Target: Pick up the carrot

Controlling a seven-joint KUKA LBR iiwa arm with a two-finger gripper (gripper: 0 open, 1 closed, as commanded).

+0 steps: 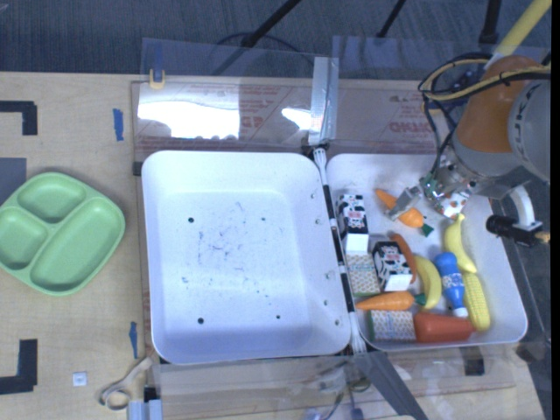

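Note:
An orange carrot (386,198) with a green stem end lies slanted in the upper part of the right bin (512,331). My gripper (408,205) comes down from the grey arm with its orange band (486,121) and sits right over the carrot's middle, hiding that part. The carrot's tip shows on the gripper's left and its thick end (414,220) on the lower right. Whether the carrot is gripped cannot be made out. A second long orange piece (385,302) lies flat lower in the same bin.
The right bin is crowded with two cow-patterned cartons (353,210), bananas (427,278), corn (478,300), a blue bottle (451,280) and a red piece (442,326). The left bin (157,182) is beside it. A green divided plate (57,230) sits at far left.

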